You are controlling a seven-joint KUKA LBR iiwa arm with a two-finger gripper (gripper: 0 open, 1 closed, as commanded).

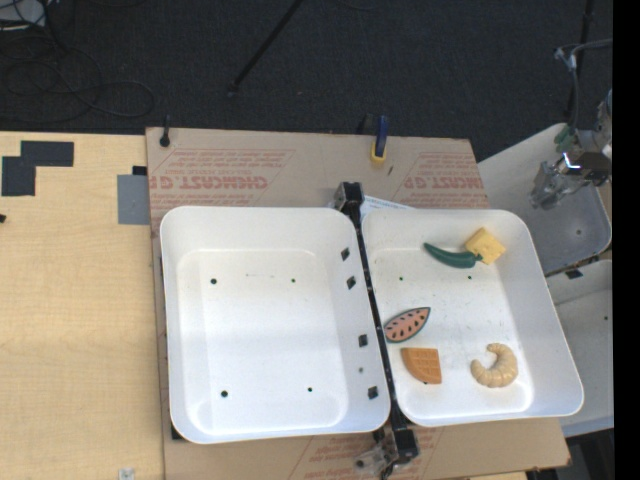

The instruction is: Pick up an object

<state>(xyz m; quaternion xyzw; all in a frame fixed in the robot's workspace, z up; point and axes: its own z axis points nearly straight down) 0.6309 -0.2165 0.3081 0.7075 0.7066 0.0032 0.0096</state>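
The right bin (553, 318) holds several small objects. A green chili (449, 256) lies near its far side, its tip touching a yellow block (485, 245). A watermelon slice (407, 324) rests close to the divider between the bins. Just in front of it sits an orange wedge (422, 364). A beige curled croissant shape (496, 366) lies to that wedge's right, near the front wall.
The left bin (185, 318) stands beside the right one on a cardboard sheet (260, 173). Black clips (351, 198) run along the seam between the bins. A grey metal fixture (572, 171) stands off the bench at the right. Wooden tabletop (70, 318) spreads to the left.
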